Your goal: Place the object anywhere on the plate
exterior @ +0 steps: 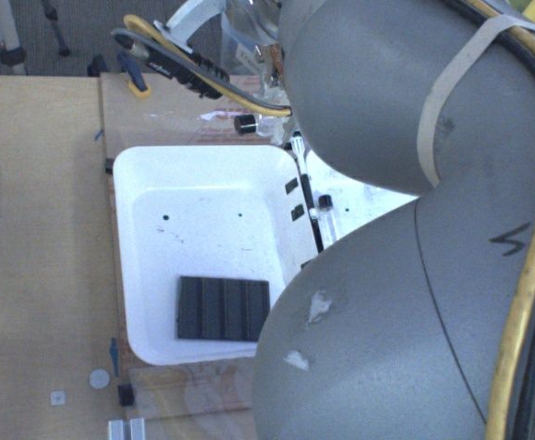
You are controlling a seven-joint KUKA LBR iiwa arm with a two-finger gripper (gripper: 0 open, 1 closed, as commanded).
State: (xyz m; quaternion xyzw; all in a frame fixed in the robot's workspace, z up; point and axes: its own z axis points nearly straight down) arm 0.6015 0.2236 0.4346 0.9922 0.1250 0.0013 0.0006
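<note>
A dark grey, ridged rectangular plate (pixel 223 309) lies flat in the near part of the left white bin (pixel 194 200). The grey arm (pixel 414 246) looms large over the right half of the view and covers almost all of the right bin (pixel 364 195), of which a narrow white strip shows. What lies under the arm is hidden.
A black divider with clips (pixel 309 204) runs between the two bins. Yellow and black cables (pixel 194 62) and a white bracket (pixel 194 12) sit beyond the left bin's far edge. Small bits of hardware (pixel 98 379) lie on the wooden bench at the near left.
</note>
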